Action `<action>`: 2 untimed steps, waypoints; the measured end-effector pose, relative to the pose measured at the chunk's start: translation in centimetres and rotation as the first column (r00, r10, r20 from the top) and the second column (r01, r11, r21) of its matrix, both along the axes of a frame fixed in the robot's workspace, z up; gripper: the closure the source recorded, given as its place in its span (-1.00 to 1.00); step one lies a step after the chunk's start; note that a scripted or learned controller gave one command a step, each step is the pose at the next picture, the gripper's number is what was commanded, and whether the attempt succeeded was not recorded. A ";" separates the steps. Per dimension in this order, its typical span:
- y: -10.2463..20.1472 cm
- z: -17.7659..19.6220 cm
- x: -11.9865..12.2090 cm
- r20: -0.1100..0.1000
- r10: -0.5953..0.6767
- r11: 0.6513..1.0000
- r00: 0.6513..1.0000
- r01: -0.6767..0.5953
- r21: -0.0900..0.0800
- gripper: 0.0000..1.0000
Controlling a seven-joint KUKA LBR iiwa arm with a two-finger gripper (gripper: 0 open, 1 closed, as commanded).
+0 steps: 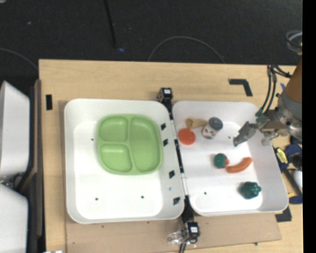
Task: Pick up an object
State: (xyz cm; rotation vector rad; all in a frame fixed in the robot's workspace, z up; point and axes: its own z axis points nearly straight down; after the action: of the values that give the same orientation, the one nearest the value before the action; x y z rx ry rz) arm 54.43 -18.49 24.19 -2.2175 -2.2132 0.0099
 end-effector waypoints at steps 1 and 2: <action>0.0 0.7 0.3 0.012 0.003 1.000 1.000 -0.003 -0.003 -1.00; 0.5 -5.4 0.5 0.008 0.001 1.000 1.000 -0.001 -0.002 -1.00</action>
State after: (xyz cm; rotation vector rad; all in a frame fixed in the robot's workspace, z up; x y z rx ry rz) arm 54.90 -17.95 18.77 -2.2210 -2.2197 0.0040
